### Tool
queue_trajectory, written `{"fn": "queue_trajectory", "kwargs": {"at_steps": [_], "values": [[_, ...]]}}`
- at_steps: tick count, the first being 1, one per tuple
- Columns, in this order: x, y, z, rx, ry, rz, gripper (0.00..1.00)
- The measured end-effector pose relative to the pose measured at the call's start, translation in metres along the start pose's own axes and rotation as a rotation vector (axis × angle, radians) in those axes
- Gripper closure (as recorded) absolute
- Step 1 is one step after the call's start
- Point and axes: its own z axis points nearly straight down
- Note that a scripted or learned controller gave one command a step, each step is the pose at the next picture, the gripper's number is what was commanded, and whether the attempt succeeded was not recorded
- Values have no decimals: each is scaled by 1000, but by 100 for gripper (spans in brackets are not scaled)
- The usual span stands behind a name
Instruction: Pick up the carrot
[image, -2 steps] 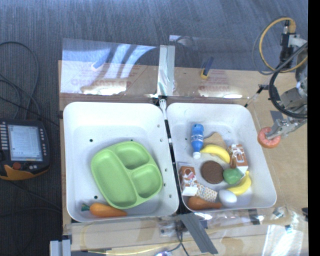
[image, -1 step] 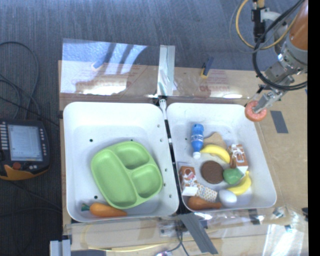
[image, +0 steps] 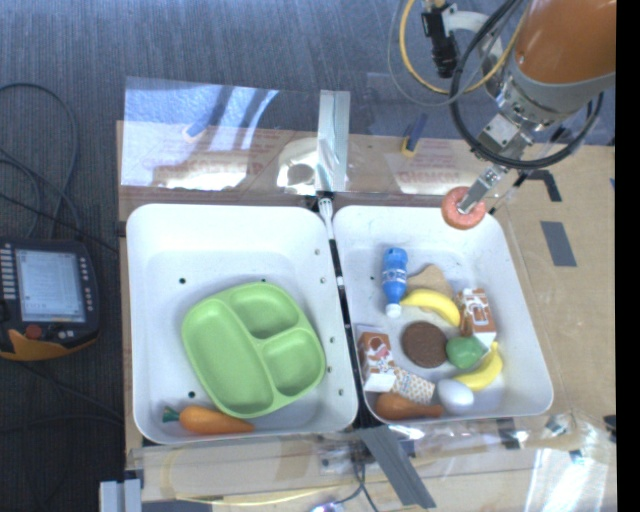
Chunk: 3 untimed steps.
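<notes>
One carrot lay at the near edge of the left bin, long axis running left-right, just beside the green plate. The gripper was way off diagonally, above the right bin's far corner, pinching a pinkish donut-looking ring.

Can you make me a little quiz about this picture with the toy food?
1. True or false: the carrot lies in the same bin as the green divided plate.
2. What is at the gripper? A) a pink donut B) a banana C) the blue bottle
3. Fill in: the chocolate cookie lies in the ____ bin.

Key:
1. True. Both are in the left bin, the carrot by its near edge.
2. A. The pink donut sits at the gripper's tip, over the far rim of the right bin.
3. Right.
</notes>
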Motion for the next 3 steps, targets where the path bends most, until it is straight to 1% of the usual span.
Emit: {"fn": "queue_trajectory", "kwargs": {"at_steps": [1,2,3], "values": [[-2,43,125,-8,-8,-128,100],[18,10,55,-1,4,-371,100],[-9,-11,32,-1,2,-637,100]]}}
